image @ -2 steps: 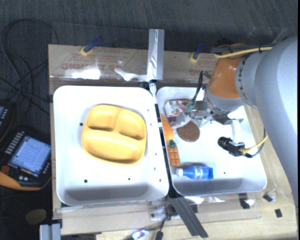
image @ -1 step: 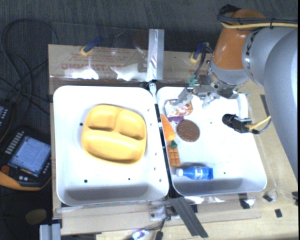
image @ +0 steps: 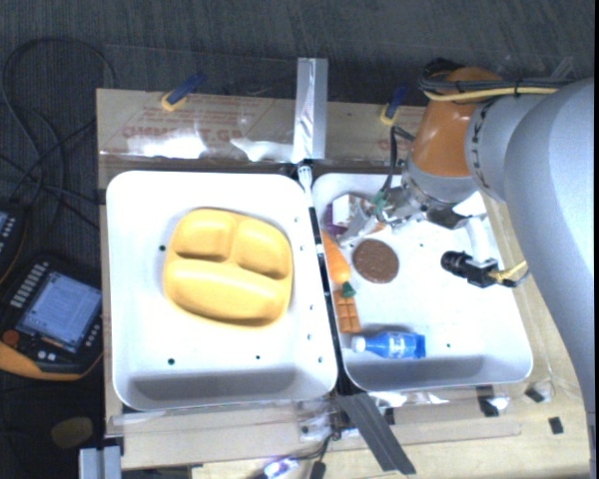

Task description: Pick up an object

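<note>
My gripper [image: 382,211] reaches down into the right bin [image: 499,357], near its far left corner. It hangs just behind a brown round disc [image: 375,261] and beside a small heap of white and purple items [image: 341,214]. An orange block [image: 341,285] lies along the bin's left wall, with a small green piece [image: 346,290] against it. A blue bottle with a white cap [image: 389,345] lies on its side near the front wall. Nothing can be seen held in the gripper.
The left bin [image: 130,357] holds one large yellow moulded tray-like object [image: 228,265]. A metal post [image: 310,108] stands behind the divide between the bins. The grey arm [image: 549,188] covers the right bin's far right side. Handheld controllers [image: 40,312] lie left of the bench.
</note>
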